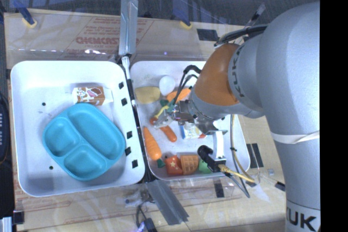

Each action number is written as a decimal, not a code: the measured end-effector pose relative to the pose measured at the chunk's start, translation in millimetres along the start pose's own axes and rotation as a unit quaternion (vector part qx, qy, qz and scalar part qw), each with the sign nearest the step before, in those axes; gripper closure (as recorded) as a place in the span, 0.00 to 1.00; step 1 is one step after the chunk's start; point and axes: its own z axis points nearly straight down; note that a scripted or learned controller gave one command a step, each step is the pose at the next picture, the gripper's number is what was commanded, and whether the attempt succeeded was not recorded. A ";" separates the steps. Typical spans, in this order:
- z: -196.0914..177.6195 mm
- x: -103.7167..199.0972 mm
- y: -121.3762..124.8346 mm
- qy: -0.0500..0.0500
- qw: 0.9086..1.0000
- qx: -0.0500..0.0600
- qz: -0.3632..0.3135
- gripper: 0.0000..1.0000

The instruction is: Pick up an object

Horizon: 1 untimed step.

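Your bench holds two white bins. Left bin (22,117): one blue divided plate (83,140); one small brown-and-white carton (90,95) just behind it. Right bin (240,160): one orange carrot (153,143) by the left wall; one yellowish round piece (147,95); one white egg-like ball (167,83); one red block (174,165) beside one brown block (190,163) at the front. Your gripper (176,114) sits low among the toy food in the right bin; its jaw state, you cannot tell.
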 end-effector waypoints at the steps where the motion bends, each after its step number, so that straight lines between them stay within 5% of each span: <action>1: -7.3 0.5 -0.8 0.000 1.000 0.002 -0.003 1.00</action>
